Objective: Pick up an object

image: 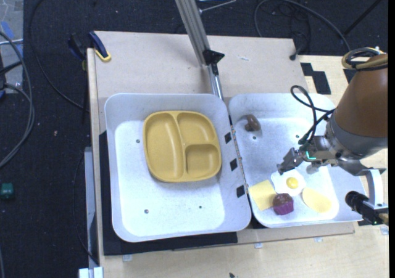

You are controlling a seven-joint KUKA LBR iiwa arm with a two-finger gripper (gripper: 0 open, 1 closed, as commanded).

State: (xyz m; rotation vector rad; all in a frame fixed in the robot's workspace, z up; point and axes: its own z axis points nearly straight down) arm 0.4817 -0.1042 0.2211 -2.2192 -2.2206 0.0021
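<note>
1. The worktop carries two shallow white bins side by side. The left bin has a big yellow divided plate sitting in it, well away from where the arm is working.

2. The arm comes in from the right and sits over the right bin, so that's the one we're picking from.

3. The hand is low over the middle of the right bin. We'd say it's open, with nothing between the fingers, but it's dark and small here, so that's our best read rather than a sure thing.

4. Candidates are clustered at the near end of the right bin: a yellow cheese-like wedge, a pale yellow piece, a toy fried egg just below the hand, and a purple piece touching the egg's near edge. A small brown item sits alone at the far end.

5. Step in hand: we reckon this is the approach, nothing grasped yet. The egg is nearest.

6. Next move calls for dropping straight onto one item and closing. The egg is flat, so it needs a low grip, and the crowding means the fingers could nudge the purple piece or the wedge.
</note>
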